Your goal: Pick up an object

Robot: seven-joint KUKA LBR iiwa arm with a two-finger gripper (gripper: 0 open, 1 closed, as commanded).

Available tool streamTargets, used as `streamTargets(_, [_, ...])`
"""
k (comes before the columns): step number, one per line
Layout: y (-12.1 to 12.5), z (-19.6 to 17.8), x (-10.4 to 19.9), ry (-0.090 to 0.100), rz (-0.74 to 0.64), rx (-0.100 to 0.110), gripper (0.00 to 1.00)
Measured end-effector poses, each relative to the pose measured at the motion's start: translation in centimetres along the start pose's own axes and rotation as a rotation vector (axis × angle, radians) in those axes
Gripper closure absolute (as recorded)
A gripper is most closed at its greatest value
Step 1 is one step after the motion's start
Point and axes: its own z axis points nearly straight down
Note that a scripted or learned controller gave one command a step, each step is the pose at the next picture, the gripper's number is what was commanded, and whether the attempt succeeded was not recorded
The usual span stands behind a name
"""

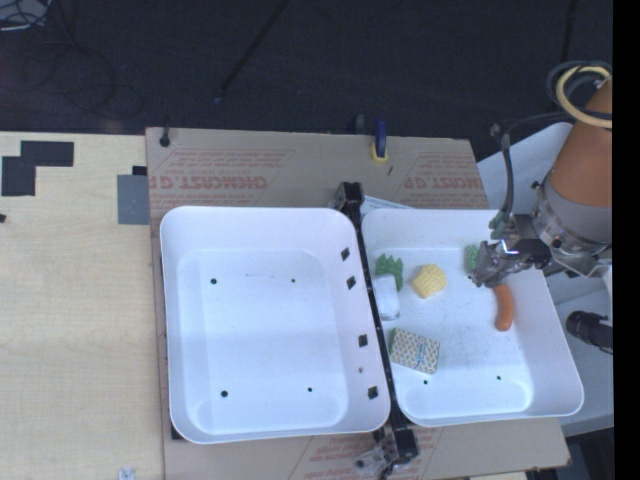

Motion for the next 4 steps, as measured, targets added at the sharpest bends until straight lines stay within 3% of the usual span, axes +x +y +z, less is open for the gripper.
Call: streamTargets(4, [0.0, -3.7, -0.1, 0.000, -0.020, 0.011, 1.00])
